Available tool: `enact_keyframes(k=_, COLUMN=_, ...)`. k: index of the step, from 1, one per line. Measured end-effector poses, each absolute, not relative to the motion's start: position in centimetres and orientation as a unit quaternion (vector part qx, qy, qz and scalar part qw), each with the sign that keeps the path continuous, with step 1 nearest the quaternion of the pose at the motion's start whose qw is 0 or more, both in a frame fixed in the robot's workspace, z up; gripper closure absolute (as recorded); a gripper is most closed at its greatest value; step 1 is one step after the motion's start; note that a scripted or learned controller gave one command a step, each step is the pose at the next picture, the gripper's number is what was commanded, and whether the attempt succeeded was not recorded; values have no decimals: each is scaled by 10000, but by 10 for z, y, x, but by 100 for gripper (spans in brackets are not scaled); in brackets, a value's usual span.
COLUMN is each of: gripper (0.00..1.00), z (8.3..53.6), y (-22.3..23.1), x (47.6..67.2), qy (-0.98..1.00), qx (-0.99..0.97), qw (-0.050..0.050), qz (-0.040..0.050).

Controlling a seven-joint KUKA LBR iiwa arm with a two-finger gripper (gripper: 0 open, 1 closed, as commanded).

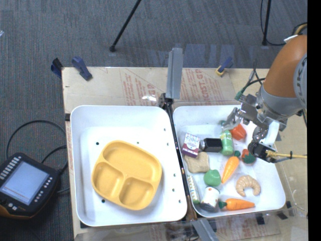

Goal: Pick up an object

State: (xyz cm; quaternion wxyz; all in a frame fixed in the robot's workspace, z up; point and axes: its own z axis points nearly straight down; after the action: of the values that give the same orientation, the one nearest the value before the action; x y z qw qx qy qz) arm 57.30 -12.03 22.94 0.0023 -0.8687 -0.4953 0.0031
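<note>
The right bin [190,115] holds several toy foods. Among them are a red-orange pepper [238,131], a green bottle [227,143], a black block [211,144], a purple and white carton [191,143], a tan bread slice [198,162] and a green pepper [212,177]. Two carrots [230,167] [239,204], a beige croissant [248,185] and a small red piece [248,157] lie towards the front right. My gripper [244,133] hangs low over the bin's right half, open, its fingers on either side of the red-orange pepper. Nothing is lifted.
The left bin [85,119] holds a yellow divided plate [128,174]. A grey post [174,77] rises where the two bins meet at the back. A white and green piece [211,197] lies at the right bin's front. A teach pendant [22,182] rests on the floor at left.
</note>
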Motion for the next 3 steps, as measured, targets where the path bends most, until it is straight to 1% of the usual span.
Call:
enact_keyframes(k=1, gripper=0, z=113, y=-140, x=583, qy=-4738, qx=-8806, qw=-17, qz=-28)
enact_keyframes(k=2, gripper=100, z=122, y=-140, x=582, qy=-4739, qx=-8806, qw=11, qz=-20)
enact_keyframes(k=3, gripper=100, z=209, y=-69, x=550, qy=-4860, qx=-8740, qw=16, qz=2)
